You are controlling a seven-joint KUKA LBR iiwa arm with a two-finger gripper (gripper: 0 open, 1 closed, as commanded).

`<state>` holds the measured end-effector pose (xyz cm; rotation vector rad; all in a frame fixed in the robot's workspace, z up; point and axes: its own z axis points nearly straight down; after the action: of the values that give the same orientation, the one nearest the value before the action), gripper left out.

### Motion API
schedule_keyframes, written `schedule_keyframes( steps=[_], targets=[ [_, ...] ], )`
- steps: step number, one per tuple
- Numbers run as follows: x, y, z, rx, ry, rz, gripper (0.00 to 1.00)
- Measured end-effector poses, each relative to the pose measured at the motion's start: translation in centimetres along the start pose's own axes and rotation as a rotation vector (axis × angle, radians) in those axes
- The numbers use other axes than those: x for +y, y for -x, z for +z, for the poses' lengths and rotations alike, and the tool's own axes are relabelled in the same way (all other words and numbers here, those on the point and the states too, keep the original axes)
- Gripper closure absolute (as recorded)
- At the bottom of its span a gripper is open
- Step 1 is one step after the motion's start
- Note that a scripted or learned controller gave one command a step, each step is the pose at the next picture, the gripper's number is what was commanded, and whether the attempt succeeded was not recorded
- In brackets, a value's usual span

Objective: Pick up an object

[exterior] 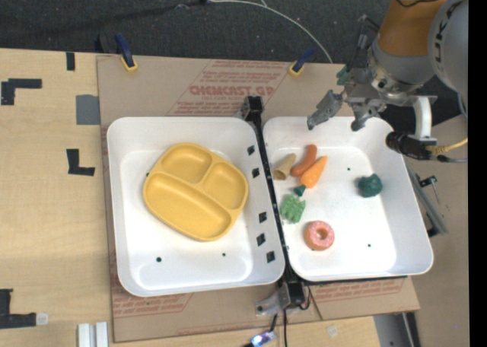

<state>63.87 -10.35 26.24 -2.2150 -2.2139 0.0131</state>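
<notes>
My gripper (340, 113) hangs open over the far edge of the right bin (396, 254), its two fingers spread apart with nothing between them. Below it in that bin lie two orange carrots (310, 167), side by side. A tan piece (283, 166) lies left of them. A green broccoli-like piece (293, 206) sits further toward the front. A pink donut (319, 235) rests near the bin's front. A dark green lump (370, 185) lies at the right.
The left bin (129, 140) holds a yellow divided plate (195, 189). A black divider strip (262, 178) runs between the bins. Blue clamps (125, 52) pin the cardboard sheet at the back. A white cable (281, 11) arcs behind the bench.
</notes>
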Motion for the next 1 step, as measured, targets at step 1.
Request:
schedule_keyframes(
  steps=[1],
  targets=[
    [0.19,-0.02,-0.66,-0.001,0.011,-0.002,0.00]
  ],
)
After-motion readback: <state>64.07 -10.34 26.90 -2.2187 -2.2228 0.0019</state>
